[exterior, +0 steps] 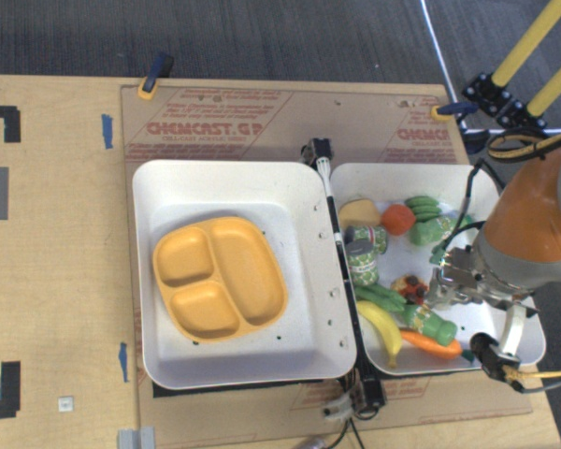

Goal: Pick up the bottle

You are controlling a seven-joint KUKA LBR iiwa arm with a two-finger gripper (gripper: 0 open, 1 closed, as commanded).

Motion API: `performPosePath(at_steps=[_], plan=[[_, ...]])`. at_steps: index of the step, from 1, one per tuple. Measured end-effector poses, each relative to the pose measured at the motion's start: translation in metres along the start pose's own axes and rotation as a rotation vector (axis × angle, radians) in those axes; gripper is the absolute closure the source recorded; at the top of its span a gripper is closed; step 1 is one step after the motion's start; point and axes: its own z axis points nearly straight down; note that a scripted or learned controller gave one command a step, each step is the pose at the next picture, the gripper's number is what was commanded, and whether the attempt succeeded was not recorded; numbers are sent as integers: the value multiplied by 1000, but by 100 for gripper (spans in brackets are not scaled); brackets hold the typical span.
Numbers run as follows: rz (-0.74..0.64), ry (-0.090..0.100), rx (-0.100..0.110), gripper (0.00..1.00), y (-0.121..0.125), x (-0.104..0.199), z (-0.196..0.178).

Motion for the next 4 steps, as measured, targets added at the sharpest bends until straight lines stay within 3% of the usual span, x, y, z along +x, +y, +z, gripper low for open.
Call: performPosePath(at_steps=[1, 2, 3, 4], plan=[[-86, -1, -4, 100, 22, -62, -76], [-558, 0, -2, 100, 51, -84, -5], [-922, -6, -8, 100, 40, -69, 39], [-1110, -6, -14, 100, 39, -98, 39]])
